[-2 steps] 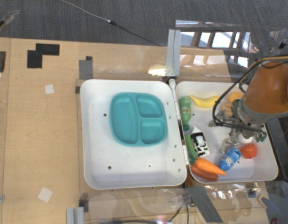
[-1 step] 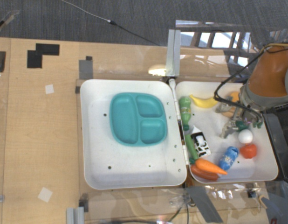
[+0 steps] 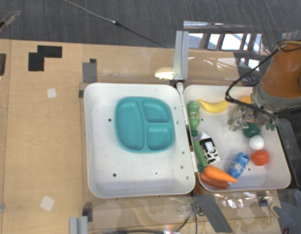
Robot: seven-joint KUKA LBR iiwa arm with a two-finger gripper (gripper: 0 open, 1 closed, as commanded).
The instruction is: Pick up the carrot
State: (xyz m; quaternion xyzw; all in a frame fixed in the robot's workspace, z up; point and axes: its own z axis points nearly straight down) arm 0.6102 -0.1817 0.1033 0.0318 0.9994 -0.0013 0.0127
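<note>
Two bins side by side; the carrot (image 3: 219,173) lies in the right bin (image 3: 283,179), at its near-left corner, tight to the wall that divides it from the left bin (image 3: 99,179). Long axis runs roughly left-right with a slight downward slant; blunt end toward the divider, tapered tip toward the blue bottle (image 3: 238,164). A reddish-brown item (image 3: 214,183) sits touching it on the near side.

Gripper (image 3: 248,122) hangs at the far-right part of that bin, well apart from the carrot, above a dark green item (image 3: 251,129) and near the white ball (image 3: 256,142). Cannot tell whether the claw is released or clenched, nor whether anything sits in it.

Risks, as judged:
- Corner placement: the divider wall may block one side of the grasp.
- Crowding: the reddish-brown item and the bottle may get pinched instead, or be nudged.
- Taper: a grasp near the tip may slip; mid-body, across the long axis, looks safer.
- Travel across the bin may knock the ball or the red ball (image 3: 260,157).
</note>
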